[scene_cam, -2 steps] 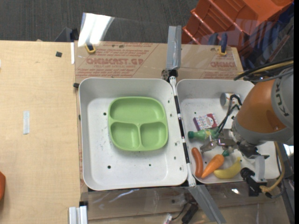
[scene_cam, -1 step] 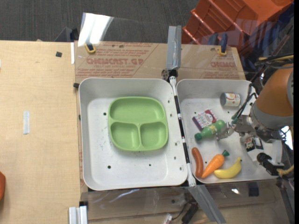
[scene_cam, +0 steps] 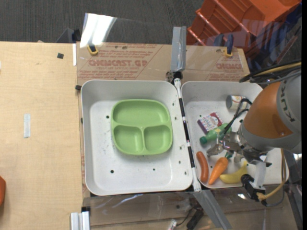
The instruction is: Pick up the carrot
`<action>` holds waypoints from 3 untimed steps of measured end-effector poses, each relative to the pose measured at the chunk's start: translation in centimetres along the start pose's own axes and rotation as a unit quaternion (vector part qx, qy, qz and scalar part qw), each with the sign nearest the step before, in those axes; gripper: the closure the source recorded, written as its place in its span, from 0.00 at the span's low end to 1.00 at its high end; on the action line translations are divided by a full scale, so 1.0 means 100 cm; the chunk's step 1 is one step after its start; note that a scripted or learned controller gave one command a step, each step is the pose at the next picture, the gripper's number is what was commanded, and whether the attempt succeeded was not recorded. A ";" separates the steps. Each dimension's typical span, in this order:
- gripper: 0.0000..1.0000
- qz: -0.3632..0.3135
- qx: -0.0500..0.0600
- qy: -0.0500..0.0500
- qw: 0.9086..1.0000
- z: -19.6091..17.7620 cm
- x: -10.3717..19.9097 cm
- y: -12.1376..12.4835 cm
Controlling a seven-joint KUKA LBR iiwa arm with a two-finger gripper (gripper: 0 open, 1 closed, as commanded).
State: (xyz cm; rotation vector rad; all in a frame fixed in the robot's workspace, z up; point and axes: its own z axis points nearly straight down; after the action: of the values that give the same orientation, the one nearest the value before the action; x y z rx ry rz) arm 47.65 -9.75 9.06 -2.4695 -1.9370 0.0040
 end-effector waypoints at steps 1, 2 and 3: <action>0.00 0.012 -0.001 0.000 1.000 0.000 0.002 0.000; 0.00 0.020 0.003 0.008 1.000 -0.001 -0.067 0.019; 0.00 0.031 -0.001 0.000 1.000 0.000 -0.033 0.073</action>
State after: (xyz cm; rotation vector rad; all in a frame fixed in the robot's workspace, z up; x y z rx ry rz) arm 54.00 -14.71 9.07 -2.5304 -1.8595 0.0039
